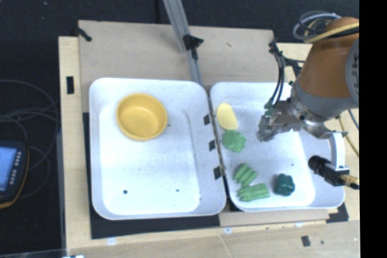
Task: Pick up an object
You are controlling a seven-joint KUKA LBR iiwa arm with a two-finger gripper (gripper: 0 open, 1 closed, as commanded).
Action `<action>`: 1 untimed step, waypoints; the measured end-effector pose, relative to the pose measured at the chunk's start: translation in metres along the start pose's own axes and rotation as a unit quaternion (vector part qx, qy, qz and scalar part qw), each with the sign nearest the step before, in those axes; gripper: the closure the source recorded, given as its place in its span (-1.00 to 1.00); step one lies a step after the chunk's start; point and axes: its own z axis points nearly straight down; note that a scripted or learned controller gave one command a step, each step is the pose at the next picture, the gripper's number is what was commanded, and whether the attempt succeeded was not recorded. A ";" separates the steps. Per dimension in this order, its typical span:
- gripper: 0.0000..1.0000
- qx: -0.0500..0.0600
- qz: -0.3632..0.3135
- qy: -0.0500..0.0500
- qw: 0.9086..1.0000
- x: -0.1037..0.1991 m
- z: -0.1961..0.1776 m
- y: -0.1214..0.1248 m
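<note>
White bins (103, 148) on tan bench (72, 238).

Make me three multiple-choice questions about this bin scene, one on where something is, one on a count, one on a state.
1. Where is the yellow bowl?
A. left bin
B. right bin
C. on the bench

2. How many green items lie in the right bin?
A. one
B. two
C. four

3. How does the bowl sit?
A. upside down
B. upright, opening up
C. on its side

Answers: 1 A, it sits in the left bin. 2 C, four separate green pieces show. 3 B, its hollow inside faces the camera.
</note>
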 end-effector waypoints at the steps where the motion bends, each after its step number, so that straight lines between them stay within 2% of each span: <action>1: 1.00 0.001 0.001 0.000 1.000 0.043 0.007 0.009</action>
